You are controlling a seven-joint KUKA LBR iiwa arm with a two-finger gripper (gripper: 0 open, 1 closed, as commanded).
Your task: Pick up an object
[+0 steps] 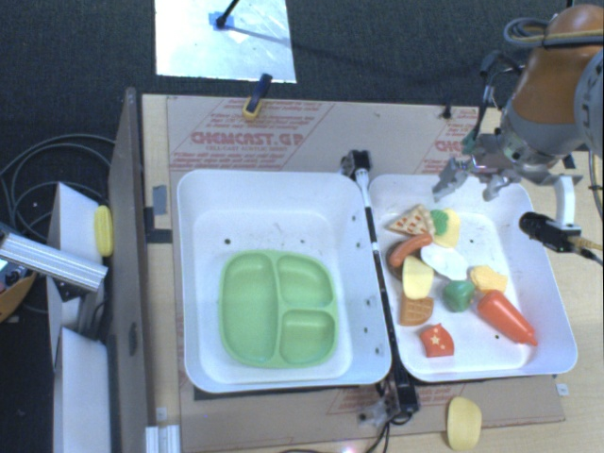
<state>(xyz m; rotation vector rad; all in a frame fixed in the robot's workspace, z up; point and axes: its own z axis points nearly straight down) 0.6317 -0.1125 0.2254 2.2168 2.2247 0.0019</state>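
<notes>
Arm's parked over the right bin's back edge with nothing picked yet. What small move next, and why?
Probably ease the gripper forward and down toward the waffle-like wedge. The jaws stand open with nothing between them, above the right bin's rear rim. That wedge is among the toys closest to the gripper, at the pile's near edge, so it looks like the shortest approach.

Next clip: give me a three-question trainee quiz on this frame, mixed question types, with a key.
1. True or false: the green divided tray lies in the same bin as the toy foods.
2. Where is the claw? A) over the right bin's far edge B) down on the tray C) beside the yellow piece outside the bins
3. Fill in: the orange carrot lies in the ___ bin.

Key: 1 false, the tray is in the left bin; 2 A; 3 right.
</notes>
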